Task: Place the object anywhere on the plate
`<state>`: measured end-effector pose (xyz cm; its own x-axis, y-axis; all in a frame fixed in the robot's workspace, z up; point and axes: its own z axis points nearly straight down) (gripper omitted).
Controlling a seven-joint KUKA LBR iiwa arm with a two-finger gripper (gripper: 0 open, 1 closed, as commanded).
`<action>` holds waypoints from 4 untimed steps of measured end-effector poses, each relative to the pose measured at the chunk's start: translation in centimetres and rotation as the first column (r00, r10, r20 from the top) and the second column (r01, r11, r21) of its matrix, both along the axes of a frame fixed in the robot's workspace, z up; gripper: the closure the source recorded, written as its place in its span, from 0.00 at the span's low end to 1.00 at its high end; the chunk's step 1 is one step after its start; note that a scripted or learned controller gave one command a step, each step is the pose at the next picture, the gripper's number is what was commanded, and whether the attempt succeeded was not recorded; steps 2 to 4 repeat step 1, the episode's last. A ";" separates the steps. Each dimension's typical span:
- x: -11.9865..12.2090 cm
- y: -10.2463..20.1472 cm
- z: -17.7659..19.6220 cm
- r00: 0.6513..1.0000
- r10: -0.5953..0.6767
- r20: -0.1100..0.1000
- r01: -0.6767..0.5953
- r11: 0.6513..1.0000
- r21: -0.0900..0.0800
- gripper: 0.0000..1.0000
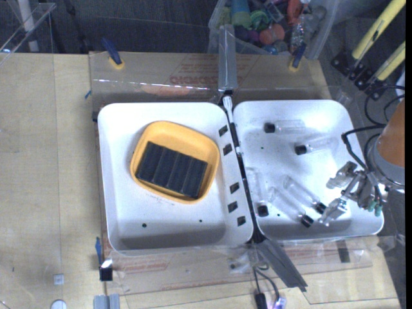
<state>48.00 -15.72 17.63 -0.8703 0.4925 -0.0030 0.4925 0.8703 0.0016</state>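
A yellow square plate [207, 148] sits in the left bin [116, 224]. A black ribbed slab [174, 169] lies flat on the plate. Several clear tubes with black caps lie in the right bin [322, 111], among them one [283, 128] at the back and one [297, 196] near the front. My gripper [336, 195] hovers over the front right corner of the right bin, open, with nothing visible between its fingers. Its lower fingertip is close to a black-capped tube end [308, 221].
A slanted divider with black tabs [230, 166] separates the two bins. A clear tub of coloured toys [270, 11] stands behind the bench. Cables and the arm's orange band [393, 143] crowd the right edge.
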 end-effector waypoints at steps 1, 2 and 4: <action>0.1 0.0 1.0 1.000 -0.003 0.006 0.003 1.000 0.000 1.00; 0.1 0.0 1.0 1.000 -0.003 0.006 0.003 1.000 0.000 1.00; 0.1 0.0 1.0 1.000 -0.003 0.006 0.003 1.000 0.000 1.00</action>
